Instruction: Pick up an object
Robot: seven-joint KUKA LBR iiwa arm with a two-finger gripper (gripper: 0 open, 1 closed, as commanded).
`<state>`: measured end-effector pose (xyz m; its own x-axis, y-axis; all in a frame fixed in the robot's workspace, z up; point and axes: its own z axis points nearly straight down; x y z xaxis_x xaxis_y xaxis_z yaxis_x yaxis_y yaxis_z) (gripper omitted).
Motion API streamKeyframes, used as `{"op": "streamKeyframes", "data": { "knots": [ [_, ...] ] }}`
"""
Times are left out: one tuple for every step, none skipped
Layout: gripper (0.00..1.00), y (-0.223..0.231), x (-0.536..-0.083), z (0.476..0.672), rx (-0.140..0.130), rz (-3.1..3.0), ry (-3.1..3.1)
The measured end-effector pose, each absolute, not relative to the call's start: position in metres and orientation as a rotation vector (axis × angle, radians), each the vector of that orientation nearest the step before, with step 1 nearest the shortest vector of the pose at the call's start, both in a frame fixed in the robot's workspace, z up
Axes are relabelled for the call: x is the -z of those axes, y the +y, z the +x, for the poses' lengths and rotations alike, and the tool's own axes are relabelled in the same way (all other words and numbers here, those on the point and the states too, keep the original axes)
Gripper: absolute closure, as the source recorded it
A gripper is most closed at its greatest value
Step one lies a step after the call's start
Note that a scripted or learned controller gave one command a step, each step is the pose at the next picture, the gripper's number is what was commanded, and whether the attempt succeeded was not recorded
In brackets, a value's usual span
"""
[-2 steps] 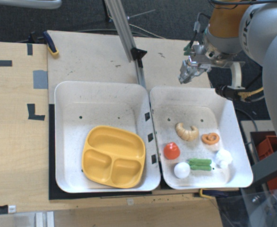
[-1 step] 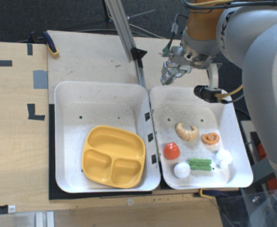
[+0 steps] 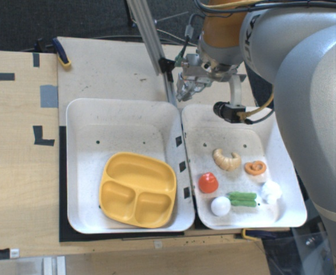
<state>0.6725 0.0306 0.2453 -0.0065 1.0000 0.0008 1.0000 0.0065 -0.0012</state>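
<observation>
Gripper (image 3: pixel 186 90) above right bin's (image 3: pixel 288 171) far left corner; finger state cannot be told. Croissant (image 3: pixel 227 160) mid-bin: likely light, rigid plastic; grasp across its middle.

tray (image 3: pixel 137 189) in left bin (image 3: pixel 82 125), croissant (image 3: pixel 227 160) in right bin (image 3: pixel 288 211).

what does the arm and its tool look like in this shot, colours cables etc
The arm is bulky with smooth, rounded light grey shells and a glossy orange band above the wrist. Thin dark cables loop around that band and run toward the wrist. The tool is a small cluster of bare grey metal parts, with a black cylindrical fitting beside it.
</observation>
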Motion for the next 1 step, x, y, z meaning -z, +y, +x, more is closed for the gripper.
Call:
{"op": "streamKeyframes", "data": {
  "knots": [
    [1.0,0.078,-0.2392,0.6579,-0.003,-2.212,-2.226]
  ]
}}
